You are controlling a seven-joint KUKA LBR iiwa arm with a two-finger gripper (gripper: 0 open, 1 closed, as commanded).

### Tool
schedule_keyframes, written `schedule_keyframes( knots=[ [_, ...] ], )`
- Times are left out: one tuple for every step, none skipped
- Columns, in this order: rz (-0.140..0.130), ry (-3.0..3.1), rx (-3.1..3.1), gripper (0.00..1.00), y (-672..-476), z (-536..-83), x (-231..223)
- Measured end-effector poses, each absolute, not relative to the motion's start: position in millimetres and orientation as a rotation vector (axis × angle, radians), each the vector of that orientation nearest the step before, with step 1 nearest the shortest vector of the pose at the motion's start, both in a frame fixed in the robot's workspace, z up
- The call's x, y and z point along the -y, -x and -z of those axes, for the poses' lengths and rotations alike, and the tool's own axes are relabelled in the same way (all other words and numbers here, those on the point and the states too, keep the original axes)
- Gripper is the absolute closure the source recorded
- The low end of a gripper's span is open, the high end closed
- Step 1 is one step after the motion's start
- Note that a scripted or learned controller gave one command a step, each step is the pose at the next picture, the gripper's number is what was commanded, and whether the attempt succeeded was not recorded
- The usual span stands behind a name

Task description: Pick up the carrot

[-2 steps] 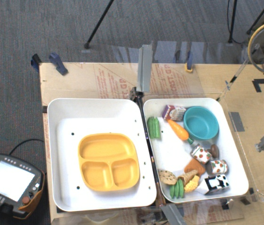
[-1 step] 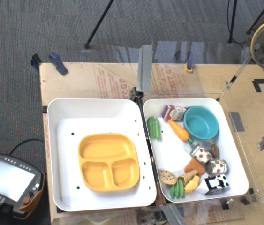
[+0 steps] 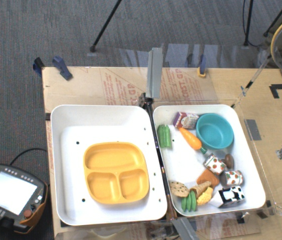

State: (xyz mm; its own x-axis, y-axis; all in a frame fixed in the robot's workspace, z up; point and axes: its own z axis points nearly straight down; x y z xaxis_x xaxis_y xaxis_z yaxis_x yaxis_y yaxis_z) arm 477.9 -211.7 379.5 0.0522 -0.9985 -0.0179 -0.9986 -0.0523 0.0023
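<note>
The orange carrot (image 3: 191, 138) lies slantwise in the right bin (image 3: 181, 159), near its far side. Its tip points toward the teal bowl (image 3: 215, 131) just to its right. A small purple and white carton (image 3: 185, 119) sits just behind it, and a green vegetable (image 3: 164, 135) lies to its left by the bin's wall.
The left bin (image 3: 70, 129) holds a yellow divided plate (image 3: 116, 172). Toward the right bin's near side lie several toy foods: two spotted cups (image 3: 224, 170), a cookie (image 3: 179, 188), a green pod (image 3: 190, 201), a cone (image 3: 202, 188) and a black and white block (image 3: 231, 195).
</note>
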Motion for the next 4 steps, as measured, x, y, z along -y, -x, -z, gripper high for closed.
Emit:
schedule_keyframes(
  knots=[
    [-0.007,2.768,-1.474,1.0,-477.5,-386,202],
    [-0.014,2.758,-1.483,1.0,-477.9,-394,203],
    [-0.023,2.745,-1.495,1.0,-478.1,-402,204],
    [-0.032,2.732,-1.508,1.0,-478.5,-410,205]
  ],
)
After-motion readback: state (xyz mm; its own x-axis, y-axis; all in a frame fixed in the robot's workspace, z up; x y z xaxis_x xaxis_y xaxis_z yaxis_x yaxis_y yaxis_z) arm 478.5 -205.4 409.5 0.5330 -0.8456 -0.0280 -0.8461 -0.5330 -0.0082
